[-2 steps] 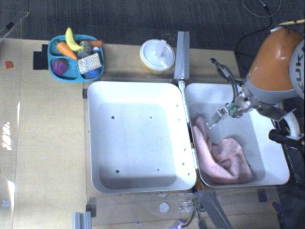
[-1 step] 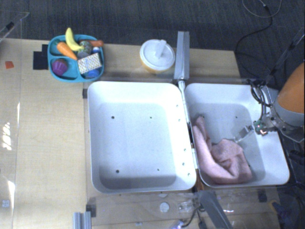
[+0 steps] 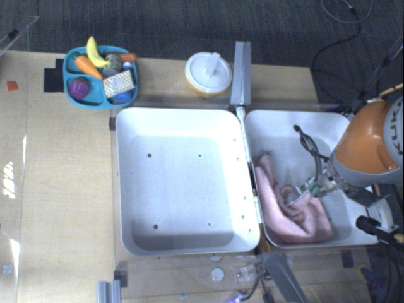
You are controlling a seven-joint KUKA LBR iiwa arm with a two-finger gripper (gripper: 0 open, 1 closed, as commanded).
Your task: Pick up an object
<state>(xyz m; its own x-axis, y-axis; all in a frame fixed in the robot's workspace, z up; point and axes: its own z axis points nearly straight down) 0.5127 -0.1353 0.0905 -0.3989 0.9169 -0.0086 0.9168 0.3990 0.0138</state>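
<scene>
A: Where is the thing to pick?

B: The pink cloth (image 3: 287, 210) lies crumpled in the right bin (image 3: 284, 128), along its wall from about nine o'clock round to six. It runs up against the divider side and bunches thicker toward the front.

A: And the gripper?

B: The gripper (image 3: 310, 189) is down at the cloth's three o'clock edge, touching or just above a fold. Whether it is clenched on fabric or released, I cannot tell; the tips are too small and blurred.

A: What could go wrong?

B: I'd judge a thin pinch most likely. Soft cloth can slide out on the lift if only one loose fold is caught. The bulk could also drag against the bin wall and pull free.

A: Anything around it?

B: The left bin (image 3: 183, 131) sits at nine o'clock. Beyond, at the worktop's (image 3: 63, 169) far edge, stand a white lidded cup (image 3: 208, 72) and a blue tray of toy food (image 3: 101, 76), well apart from the cloth.
</scene>
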